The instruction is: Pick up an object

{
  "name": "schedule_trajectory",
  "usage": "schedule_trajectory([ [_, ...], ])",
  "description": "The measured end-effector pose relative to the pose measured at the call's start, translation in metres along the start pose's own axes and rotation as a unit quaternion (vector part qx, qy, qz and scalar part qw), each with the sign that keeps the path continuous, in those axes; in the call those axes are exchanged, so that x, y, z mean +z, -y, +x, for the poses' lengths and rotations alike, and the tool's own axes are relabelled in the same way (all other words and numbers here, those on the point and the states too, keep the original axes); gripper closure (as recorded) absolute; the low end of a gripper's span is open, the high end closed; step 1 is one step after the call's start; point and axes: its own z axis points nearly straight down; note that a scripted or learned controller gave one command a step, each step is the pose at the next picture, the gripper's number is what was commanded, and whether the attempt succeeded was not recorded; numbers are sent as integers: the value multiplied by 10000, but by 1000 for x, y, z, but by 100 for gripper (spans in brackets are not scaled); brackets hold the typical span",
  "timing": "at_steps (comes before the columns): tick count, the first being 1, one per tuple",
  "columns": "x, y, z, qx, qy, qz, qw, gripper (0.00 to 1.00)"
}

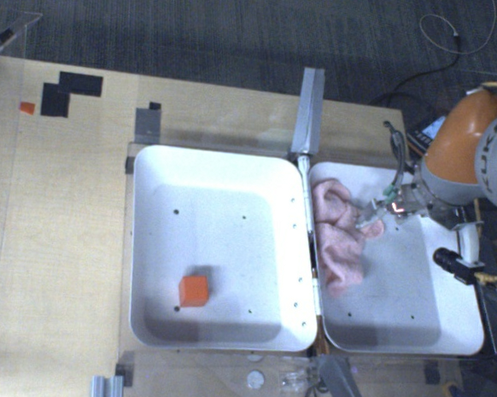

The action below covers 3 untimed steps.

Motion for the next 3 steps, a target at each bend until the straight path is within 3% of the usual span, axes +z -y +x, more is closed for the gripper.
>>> schedule_trajectory([
  [1, 4, -13, 46, -127, 21, -50, 9999, 0],
  [2, 6, -53, 47, -74, 10, 27, 10000, 0],
  [3, 4, -33, 52, -923, 28, -55, 9957, 0],
])
